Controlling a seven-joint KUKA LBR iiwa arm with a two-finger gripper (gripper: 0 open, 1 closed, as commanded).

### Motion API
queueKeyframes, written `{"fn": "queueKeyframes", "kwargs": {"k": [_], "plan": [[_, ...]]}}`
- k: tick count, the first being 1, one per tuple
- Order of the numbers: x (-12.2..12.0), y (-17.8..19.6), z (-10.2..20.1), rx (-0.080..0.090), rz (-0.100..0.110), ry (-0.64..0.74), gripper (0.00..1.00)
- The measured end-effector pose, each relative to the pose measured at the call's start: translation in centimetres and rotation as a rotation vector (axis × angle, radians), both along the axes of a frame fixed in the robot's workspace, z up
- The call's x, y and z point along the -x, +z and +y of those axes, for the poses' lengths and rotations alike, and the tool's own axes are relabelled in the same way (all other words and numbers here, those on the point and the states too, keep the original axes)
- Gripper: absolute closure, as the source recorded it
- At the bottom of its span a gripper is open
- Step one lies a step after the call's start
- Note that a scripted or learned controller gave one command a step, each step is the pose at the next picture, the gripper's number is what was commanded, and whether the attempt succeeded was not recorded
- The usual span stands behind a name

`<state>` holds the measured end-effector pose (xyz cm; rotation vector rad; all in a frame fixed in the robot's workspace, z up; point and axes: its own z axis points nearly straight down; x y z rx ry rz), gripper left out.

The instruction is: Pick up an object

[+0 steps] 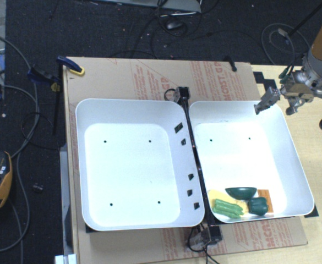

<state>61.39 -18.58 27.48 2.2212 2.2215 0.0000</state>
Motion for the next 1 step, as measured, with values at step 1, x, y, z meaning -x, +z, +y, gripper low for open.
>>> {"fn": "queueKeyframes", "kwargs": {"k": [1], "plan": [[3.18, -15.63, 0.25, -0.003, 0.013, -0.001, 0.00]]}}
